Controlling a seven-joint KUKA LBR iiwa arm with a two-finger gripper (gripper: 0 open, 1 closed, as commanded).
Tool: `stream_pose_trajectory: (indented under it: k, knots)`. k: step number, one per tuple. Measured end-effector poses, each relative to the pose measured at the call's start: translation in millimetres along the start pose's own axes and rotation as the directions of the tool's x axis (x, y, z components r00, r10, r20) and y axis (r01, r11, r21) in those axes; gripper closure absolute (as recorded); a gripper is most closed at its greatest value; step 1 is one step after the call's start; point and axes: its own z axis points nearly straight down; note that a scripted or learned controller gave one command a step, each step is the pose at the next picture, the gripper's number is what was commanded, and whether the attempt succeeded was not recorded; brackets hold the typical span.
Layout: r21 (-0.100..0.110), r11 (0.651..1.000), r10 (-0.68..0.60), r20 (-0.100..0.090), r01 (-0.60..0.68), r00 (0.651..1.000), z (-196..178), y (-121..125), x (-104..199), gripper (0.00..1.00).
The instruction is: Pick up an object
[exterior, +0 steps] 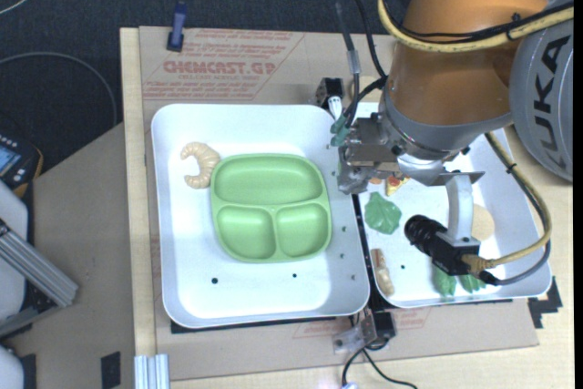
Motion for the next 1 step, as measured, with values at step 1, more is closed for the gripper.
stream_pose_trajectory:
  k: [1]
  knots:
    - [-0.018, 1.0, -0.005, -0.005, 0.005, 1.0, -90.4, 1.2, -18.2, 1.0]
